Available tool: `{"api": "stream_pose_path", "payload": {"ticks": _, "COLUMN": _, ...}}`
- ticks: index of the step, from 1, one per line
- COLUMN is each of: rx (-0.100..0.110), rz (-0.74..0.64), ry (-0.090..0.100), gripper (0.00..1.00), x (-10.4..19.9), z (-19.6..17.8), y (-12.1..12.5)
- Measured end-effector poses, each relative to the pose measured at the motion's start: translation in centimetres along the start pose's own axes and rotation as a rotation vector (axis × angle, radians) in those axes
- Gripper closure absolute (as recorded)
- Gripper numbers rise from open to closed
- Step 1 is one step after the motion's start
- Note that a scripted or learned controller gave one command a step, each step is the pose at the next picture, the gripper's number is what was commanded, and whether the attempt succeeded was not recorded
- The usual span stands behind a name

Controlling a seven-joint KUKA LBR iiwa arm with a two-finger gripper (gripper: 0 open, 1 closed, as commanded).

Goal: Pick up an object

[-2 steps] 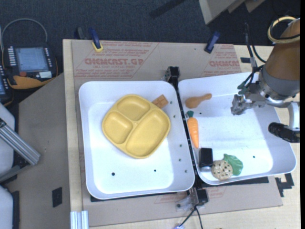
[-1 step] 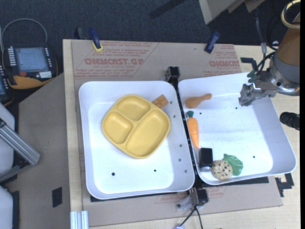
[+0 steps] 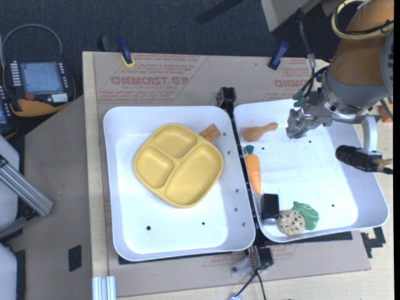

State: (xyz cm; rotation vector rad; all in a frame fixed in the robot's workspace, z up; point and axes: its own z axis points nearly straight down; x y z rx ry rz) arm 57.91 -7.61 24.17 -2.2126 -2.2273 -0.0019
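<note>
My gripper (image 3: 298, 127) hangs over the back of the right bin (image 3: 350, 192), a little right of a tan drumstick (image 3: 259, 131) and apart from it. An orange carrot (image 3: 253, 173) lies along the bin's left wall. Near the front left corner sit a black block (image 3: 270, 205), a speckled cookie (image 3: 289, 222) and a green leafy piece (image 3: 307, 214). Nothing shows in the gripper's grasp.
The left bin (image 3: 125, 199) holds a yellow divided plate (image 3: 179, 165) with a small brown block (image 3: 210, 132) at its upper right edge. The bins share a dark divider (image 3: 240, 167). Open white floor spans the right bin's middle and right.
</note>
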Motion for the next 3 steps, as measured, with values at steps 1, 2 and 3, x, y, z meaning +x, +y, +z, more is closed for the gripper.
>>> {"api": "stream_pose_path", "payload": {"ticks": 1, "rx": 0.002, "rz": 0.001, "ry": 0.0, "gripper": 1.0, "x": 5.8, "z": 1.1, "y": 0.9}}
{"api": "stream_pose_path", "payload": {"ticks": 2, "rx": -0.002, "rz": 0.001, "ry": -0.001, "gripper": 1.0, "x": 10.1, "z": 1.5, "y": 1.9}}
{"api": "stream_pose_path", "payload": {"ticks": 3, "rx": -0.003, "rz": 0.0, "ry": 0.0, "gripper": 1.0, "x": 16.0, "z": 2.3, "y": 3.3}}
